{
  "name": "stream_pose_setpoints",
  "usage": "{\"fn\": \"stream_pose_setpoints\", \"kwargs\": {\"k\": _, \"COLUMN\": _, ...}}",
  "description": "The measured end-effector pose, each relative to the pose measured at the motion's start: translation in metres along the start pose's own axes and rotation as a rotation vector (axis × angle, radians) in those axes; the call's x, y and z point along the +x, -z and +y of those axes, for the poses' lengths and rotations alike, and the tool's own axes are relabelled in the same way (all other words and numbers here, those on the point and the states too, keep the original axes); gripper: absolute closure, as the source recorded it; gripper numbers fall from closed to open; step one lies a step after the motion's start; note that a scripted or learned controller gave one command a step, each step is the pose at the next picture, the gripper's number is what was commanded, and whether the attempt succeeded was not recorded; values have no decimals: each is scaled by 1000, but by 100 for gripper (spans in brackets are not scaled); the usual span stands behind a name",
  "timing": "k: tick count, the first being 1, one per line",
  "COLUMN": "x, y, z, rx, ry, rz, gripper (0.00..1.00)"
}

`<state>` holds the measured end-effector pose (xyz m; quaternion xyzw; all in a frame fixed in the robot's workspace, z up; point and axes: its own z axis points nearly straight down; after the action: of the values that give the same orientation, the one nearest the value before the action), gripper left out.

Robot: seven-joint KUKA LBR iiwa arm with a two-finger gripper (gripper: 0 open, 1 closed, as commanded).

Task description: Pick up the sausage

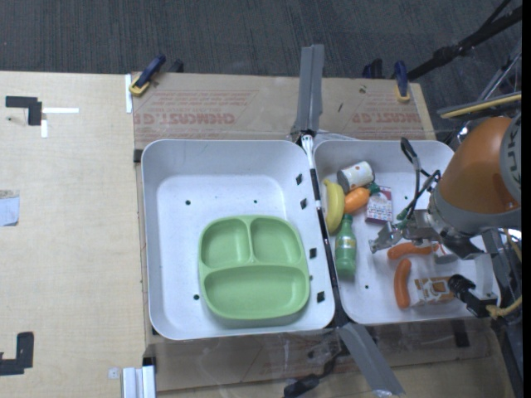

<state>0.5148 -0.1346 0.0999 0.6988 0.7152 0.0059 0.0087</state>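
Note:
Two orange-red sausages lie in the right bin [365, 309]. One sausage [402, 285] stands nearly upright in the picture, near the bin's front. The other sausage [414, 250] lies crosswise just above it, partly under the wrist. My gripper [385, 240] hangs low over the middle of the right bin, its tip just left of the crosswise sausage and above the upright one. The grey arm with its orange band [474, 177] covers the bin's right side.
Along the right bin's left wall lie a yellow banana [333, 205], a green bottle [344, 251], an orange carrot [356, 199], a white can [357, 173] and a pink packet [379, 210]. A snack wrapper [433, 289] lies beside the upright sausage. A green divided plate [252, 267] sits in the left bin [166, 222].

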Motion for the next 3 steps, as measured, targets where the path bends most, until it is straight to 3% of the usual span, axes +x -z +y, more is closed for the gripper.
{"fn": "stream_pose_setpoints", "kwargs": {"k": 1, "x": 10, "y": 44, "z": -17, "rx": 25, "ry": -201, "rz": 2, "gripper": 0}}
{"fn": "stream_pose_setpoints", "kwargs": {"k": 2, "x": 19, "y": -10, "z": -38, "rx": 26, "ry": -88, "rz": 4, "gripper": 0}}
{"fn": "stream_pose_setpoints", "kwargs": {"k": 3, "x": 18, "y": -2, "z": -38, "rx": 28, "ry": -93, "rz": 4, "gripper": 100}}
